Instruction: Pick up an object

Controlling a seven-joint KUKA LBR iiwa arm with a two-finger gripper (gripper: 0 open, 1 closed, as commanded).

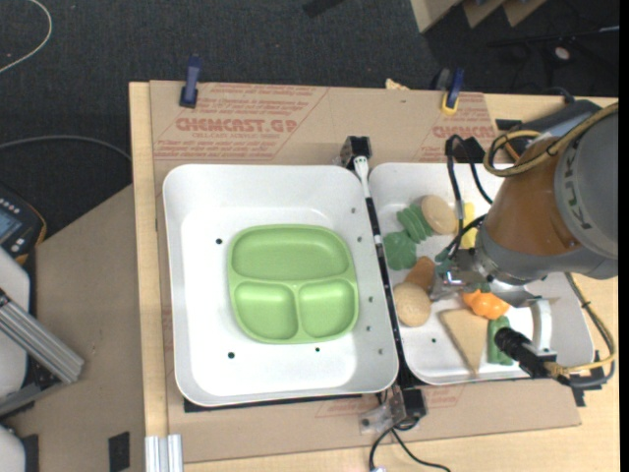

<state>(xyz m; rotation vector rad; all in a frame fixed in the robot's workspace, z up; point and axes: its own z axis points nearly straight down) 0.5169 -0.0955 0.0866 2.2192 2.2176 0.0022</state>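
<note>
The arm reaches down into the right bin (432, 367), its orange band and grey wrist covering the bin's middle. My gripper (454, 275) hangs low among a cluster of toy foods. Beside it lie a beige round piece (437, 213), green pieces (401, 251), a tan potato-like piece (413, 309), a small brown piece (423, 271) and an orange piece (483, 305). A tan wedge (462, 340) and a green piece (500, 352) lie nearer the front. The wrist hides the fingertips.
The left bin (197, 205) holds a light green divided plate (293, 282). Blue clamps (191, 83) hold the cardboard at the back edge. Cables (472, 155) trail behind the arm at the right.
</note>
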